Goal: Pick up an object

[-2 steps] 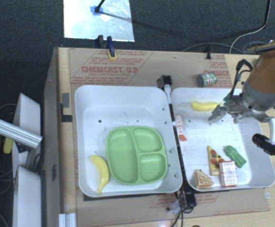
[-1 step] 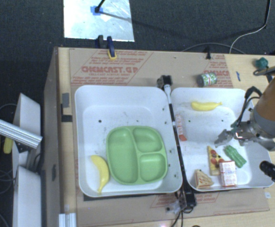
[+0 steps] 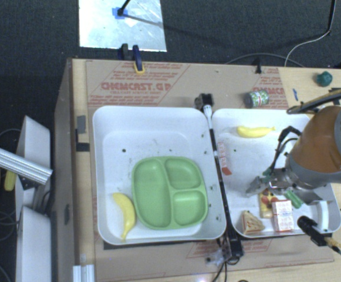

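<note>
Two white bins side by side on a bench. Left bin (image 3: pixel 108 128) has a green divided tray (image 3: pixel 170 191) in its lower middle and a banana (image 3: pixel 125 214) just left of the tray, near the bin's front left corner, about touching the tray edge. Right bin (image 3: pixel 246 157) has a second banana (image 3: pixel 255 131) lying near its back wall, well apart from the rest. At the front of the right bin sits a cluster: a tan wedge-shaped item (image 3: pixel 252 222) near the front left corner, a red and white carton (image 3: pixel 282 214) just right of it, and some small red/yellow bits (image 3: pixel 266 202) between and behind them, too blurry to name. Arm (image 3: pixel 326 145) comes in from the right, orange band over the wrist, reaching down into the right bin. Gripper (image 3: pixel 265 184) is low, just behind the cluster and right above the red/yellow bits; a grey finger (image 3: pixel 255 185) points left toward the bin's middle. Finger spacing cannot be told, the wrist covers most of it; nothing clearly seen between the fingers. A green piece (image 3: pixel 294 201) shows under the wrist beside the carton. Outside the bins: a can (image 3: pixel 256 97) lying on the bench behind the right bin, a teal ball (image 3: pixel 324 78) at the far back right, a black clip (image 3: pixel 204 102) at the back where the two bins meet.
</note>
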Tool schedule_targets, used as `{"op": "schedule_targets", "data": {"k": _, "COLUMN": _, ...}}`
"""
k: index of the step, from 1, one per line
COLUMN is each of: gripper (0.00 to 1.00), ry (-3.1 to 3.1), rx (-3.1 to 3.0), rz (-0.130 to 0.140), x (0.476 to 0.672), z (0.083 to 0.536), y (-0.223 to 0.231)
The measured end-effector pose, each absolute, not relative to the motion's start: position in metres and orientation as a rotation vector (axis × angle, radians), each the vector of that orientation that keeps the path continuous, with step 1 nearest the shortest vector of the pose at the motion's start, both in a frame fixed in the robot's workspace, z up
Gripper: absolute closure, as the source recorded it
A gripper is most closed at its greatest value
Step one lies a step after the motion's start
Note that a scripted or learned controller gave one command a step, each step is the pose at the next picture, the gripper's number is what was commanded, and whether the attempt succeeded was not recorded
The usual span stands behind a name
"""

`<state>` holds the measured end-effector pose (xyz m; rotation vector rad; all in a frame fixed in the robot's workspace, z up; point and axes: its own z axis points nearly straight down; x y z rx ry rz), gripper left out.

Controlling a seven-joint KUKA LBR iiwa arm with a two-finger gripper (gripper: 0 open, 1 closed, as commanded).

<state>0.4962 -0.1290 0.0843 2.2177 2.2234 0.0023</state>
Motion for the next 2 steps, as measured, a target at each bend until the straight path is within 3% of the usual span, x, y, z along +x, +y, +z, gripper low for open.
{"op": "schedule_targets", "data": {"k": 1, "gripper": 1.0, "ry": 2.223, "rx": 2.215, "rz": 0.007, "x": 0.498, "z": 0.095, "y": -0.129}}
{"op": "schedule_targets", "data": {"k": 2, "gripper": 1.0, "ry": 2.226, "rx": 2.215, "rz": 0.006, "x": 0.51, "z": 0.185, "y": -0.026}}
